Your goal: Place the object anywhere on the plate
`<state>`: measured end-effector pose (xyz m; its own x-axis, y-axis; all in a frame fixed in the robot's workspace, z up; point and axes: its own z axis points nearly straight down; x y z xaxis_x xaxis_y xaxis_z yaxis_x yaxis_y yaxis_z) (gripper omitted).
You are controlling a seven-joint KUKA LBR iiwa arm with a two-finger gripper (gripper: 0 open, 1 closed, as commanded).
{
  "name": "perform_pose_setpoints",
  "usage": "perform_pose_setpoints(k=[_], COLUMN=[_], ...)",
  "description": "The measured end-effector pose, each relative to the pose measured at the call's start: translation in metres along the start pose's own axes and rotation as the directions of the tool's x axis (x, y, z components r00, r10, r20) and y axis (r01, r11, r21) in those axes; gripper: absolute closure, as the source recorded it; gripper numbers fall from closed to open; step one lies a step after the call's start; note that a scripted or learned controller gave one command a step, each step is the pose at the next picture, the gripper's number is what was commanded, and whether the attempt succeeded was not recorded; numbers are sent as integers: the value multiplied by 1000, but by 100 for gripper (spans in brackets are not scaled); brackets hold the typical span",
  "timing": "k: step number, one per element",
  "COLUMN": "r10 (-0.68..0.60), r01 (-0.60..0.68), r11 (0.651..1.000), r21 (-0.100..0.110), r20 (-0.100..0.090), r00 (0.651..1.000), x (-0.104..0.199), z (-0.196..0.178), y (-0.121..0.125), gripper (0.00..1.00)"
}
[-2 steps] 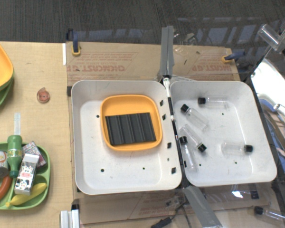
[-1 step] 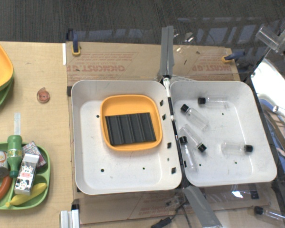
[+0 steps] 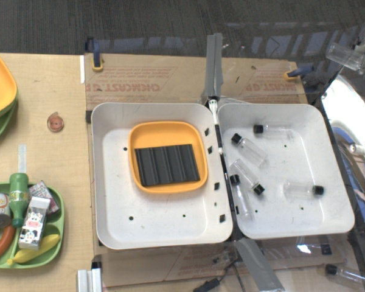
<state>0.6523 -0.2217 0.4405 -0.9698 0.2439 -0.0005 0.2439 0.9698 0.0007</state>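
Note:
An orange square plate (image 3: pixel 166 130) lies in the left white bin (image 3: pixel 109 212), toward its back. A dark grey ribbed block (image 3: pixel 168 165) rests flat on the plate, covering most of its middle. In the right white bin (image 3: pixel 334 218) lie several clear tubes with black caps: one at the back (image 3: pixel 269 128), one left of centre (image 3: pixel 248 149), one near the right wall (image 3: pixel 303 191).
Left of the bins, on the wooden bench, a green dish (image 3: pixel 48 248) holds toy food and a small bottle. An orange bowl (image 3: pixel 0 93) sits at the far left edge, with a small pink disc (image 3: pixel 55 122) beside it. Cardboard (image 3: pixel 146 81) lies under the bins.

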Motion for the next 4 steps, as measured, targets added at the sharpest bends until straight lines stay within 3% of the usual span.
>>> perform_pose_setpoints(k=[1,2,3,4], r10=[-322,-574,-769,-937], r01=[322,574,769,937], r11=[947,819,639,351], r21=[-1,1,2,2], r20=[0,4,4,4], r00=[947,819,639,351], x=[1,-8,-8,-8], z=[1,-1,-2,-2], y=[0,2,2,2], gripper=[100,100,100,100])
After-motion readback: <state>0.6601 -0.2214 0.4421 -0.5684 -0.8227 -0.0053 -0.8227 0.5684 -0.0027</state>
